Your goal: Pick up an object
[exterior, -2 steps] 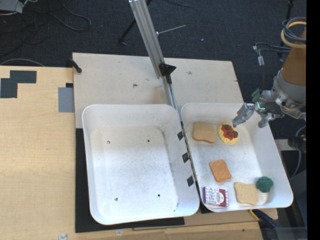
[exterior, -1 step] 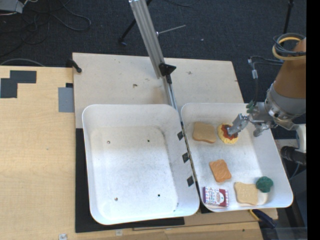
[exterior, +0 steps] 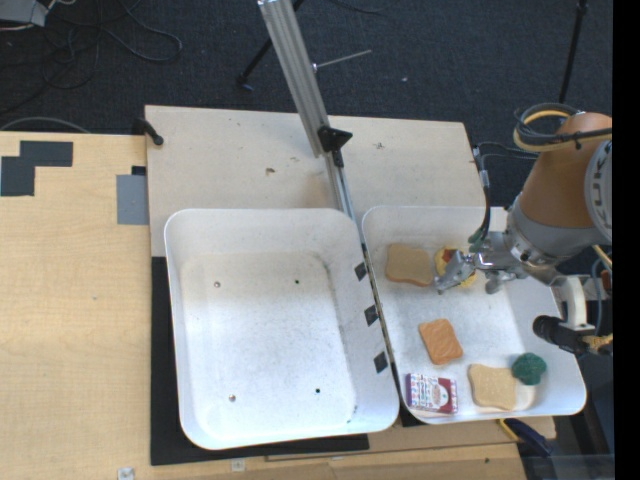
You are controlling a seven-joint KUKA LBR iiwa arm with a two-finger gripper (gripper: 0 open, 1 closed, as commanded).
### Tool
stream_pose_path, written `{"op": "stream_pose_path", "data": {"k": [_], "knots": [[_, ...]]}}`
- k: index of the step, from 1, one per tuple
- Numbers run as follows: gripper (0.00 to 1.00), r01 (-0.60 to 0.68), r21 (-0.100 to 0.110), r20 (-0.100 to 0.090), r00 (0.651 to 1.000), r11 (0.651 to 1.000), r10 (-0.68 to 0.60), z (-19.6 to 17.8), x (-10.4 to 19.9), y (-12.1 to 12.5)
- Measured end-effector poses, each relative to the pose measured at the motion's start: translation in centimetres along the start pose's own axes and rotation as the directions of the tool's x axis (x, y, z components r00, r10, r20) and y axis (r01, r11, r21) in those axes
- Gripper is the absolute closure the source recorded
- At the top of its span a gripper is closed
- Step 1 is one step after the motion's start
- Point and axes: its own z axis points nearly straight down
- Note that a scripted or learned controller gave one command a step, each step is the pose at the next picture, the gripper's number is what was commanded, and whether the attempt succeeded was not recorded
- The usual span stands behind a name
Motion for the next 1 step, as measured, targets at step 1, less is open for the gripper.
{"op": "stream_pose_path", "data": {"k": [1], "knots": [[0.0,-0.001,-0.001,0.0,1.0,1.0,0.001,5.42,0.11,-0.15]]}}
